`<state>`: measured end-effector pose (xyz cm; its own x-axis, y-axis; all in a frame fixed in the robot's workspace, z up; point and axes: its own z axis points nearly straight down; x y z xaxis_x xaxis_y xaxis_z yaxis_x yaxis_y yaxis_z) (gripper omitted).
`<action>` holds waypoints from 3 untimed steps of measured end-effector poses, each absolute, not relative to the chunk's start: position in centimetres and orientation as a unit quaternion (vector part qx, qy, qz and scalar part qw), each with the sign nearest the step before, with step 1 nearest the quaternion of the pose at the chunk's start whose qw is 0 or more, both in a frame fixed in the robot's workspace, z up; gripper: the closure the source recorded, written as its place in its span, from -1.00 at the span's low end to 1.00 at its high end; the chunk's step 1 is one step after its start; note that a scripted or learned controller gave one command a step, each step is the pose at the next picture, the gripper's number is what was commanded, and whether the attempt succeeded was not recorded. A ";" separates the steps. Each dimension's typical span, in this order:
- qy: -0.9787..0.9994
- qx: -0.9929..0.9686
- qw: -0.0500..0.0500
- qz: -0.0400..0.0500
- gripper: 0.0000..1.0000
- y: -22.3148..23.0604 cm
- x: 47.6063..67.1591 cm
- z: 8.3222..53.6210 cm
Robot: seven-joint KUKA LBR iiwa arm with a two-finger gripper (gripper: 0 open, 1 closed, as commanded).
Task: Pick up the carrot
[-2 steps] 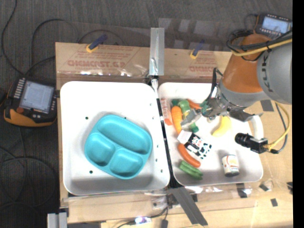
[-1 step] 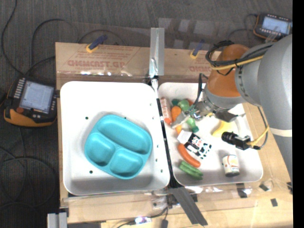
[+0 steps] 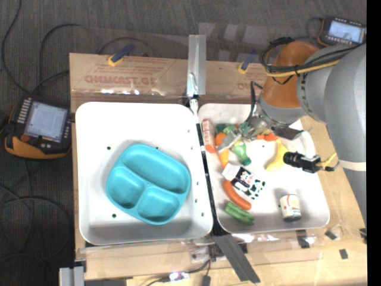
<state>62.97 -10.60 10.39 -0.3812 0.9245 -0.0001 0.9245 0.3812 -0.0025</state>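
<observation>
Camera view, near to far: carrot (image 3: 237,195) lies in the right bin (image 3: 309,216), lower centre, long axis running upper left to lower right. A green vegetable (image 3: 239,213) touches its lower side; a black-and-white carton (image 3: 245,182) sits just above. A small can (image 3: 290,207) stands right. Higher up, gripper (image 3: 249,130) hangs over crowded toys, finger state indeterminable.

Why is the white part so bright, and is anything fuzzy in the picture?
In the camera view, the left white plastic bin is lit so strongly that its floor looks washed out; the turquoise divided plate casts a soft shadow; the end effector and the small toys beside it look slightly blurred.
</observation>
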 end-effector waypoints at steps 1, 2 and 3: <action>-0.865 -0.502 0.001 0.002 -1.00 -10.1 62.1 9.7; -0.864 -0.503 0.001 0.002 1.00 -10.2 62.1 10.8; -0.865 -0.502 0.000 0.002 -1.00 -10.1 62.2 10.7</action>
